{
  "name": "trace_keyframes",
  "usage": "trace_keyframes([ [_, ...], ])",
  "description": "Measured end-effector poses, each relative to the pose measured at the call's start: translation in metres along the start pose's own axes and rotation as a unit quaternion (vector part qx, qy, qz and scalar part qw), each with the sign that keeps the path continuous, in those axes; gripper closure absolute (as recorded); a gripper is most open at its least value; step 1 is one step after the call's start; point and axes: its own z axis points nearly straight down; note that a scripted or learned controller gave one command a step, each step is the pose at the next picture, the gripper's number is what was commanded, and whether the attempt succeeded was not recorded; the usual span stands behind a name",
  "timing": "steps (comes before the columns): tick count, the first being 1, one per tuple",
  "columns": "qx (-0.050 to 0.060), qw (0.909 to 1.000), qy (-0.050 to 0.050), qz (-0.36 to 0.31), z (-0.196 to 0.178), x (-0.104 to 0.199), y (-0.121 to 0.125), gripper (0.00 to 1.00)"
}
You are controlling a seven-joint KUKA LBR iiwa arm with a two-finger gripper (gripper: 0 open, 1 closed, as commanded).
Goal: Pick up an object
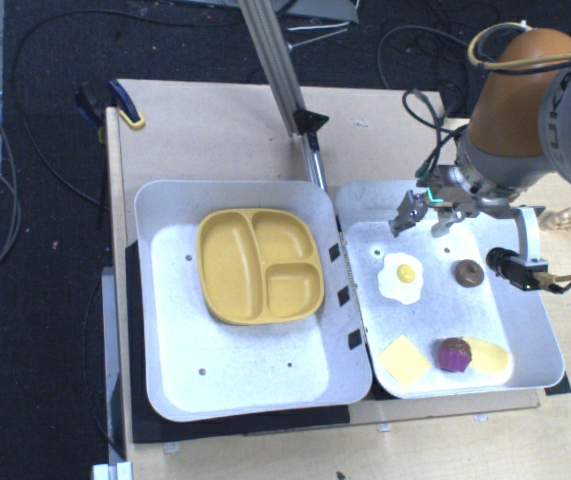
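Seen from above at a slant, a pale wooden tabletop carries two shallow white bins side by side. The left white bin holds a mustard-yellow plastic plate with three compartments, lying flat near its middle. The right white bin holds five small play-food pieces. A white fried egg with a yellow yolk lies near the bin's middle. A small brown ring-shaped doughnut sits just to the right of the egg. Along the near edge lie a flat pale-yellow cheese square, a round dark-purple fruit and, touching the fruit on its right, a pale-yellow rounded piece.

The grey arm with the orange band reaches in from the right. Its claw hangs over the far part of the right bin, above the egg and apart from it. The two fingers are spread apart, with nothing between them. A slanted metal pole crosses the top of the scene.
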Motion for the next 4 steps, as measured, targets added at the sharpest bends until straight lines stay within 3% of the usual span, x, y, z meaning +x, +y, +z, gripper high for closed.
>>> trace_keyframes([
  [1, -0.002, 1.0000, 0.000, 0.000, -0.002, 0.000, 0.001, 0.00],
  [3, -0.001, 1.0000, -0.001, 0.001, 0.114, 0.000, 0.003, 0.00],
  [4, -0.003, 1.0000, -0.001, 0.001, 0.101, 0.000, 0.003, 1.00],
])
